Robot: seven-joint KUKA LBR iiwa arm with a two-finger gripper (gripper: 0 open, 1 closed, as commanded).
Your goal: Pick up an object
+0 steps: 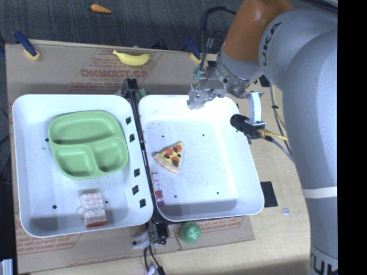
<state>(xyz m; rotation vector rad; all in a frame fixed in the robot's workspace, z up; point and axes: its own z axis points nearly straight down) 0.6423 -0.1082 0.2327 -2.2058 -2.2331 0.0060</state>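
Right bin [243, 196]: shallow, white, set beside its twin on a cardboard sheet [100, 70] printed with red lettering. Contents: one toy pizza slice [170, 156], lying flat left of centre, crust toward the lower left, apart from every wall.

Left bin [20, 171]: shallow, white. Contents: one pale green divided tray [87, 143] with three compartments, in the upper half; one small wrapped packet [93, 208], red and white, near the front wall.

Arm: grey, with an orange band [252, 24] above the wrist, entering from the right. Gripper [198, 101]: poised over the back rim of the right bin, well apart from the pizza slice. Nothing is visible between its fingers; whether they are spread or closed cannot be told at this angle.

Loose items outside the bins: one yellow toy banana [132, 57] on the cardboard behind the bins; one green ball [190, 231] just in front of the right bin; one small orange piece [101, 8], possibly a toy carrot, on the dark floor beyond.

Fixings: blue clamps [27, 44] at the cardboard's back edge.
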